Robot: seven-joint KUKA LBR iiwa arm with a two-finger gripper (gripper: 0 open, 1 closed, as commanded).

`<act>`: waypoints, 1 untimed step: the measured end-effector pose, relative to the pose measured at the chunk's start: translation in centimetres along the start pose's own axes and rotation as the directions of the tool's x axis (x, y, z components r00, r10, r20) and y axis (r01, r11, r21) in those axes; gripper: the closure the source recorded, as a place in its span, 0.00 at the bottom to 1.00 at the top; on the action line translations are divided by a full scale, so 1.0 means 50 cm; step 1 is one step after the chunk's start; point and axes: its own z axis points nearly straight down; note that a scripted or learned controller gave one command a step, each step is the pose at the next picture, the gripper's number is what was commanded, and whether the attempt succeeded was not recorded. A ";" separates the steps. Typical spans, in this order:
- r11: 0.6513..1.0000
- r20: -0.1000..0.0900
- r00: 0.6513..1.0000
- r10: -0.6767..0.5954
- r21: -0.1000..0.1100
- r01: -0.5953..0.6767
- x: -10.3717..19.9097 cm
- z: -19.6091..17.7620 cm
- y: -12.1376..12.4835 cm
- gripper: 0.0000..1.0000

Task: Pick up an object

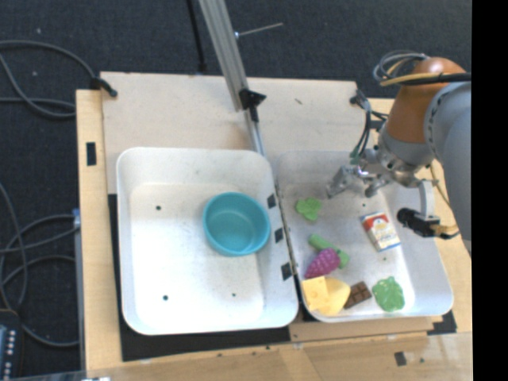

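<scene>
yellow cheese wedge [325,294] lies at right bin's near edge; gripper [355,182], fingers spread and empty, hovers far side, small carton [380,231] just near-right of it.

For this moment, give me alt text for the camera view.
The gripper hovers over the right bin, which holds a small carton, purple grapes, cheese and green toys. A blue bowl sits in the left bin.

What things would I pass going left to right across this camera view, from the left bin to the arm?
Blue bowl → small green piece → purple grapes → gripper → small carton → orange band of the arm.
</scene>
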 end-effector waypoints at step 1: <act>1.000 0.003 1.000 -0.001 -0.009 0.001 -0.002 -0.031 0.005 1.00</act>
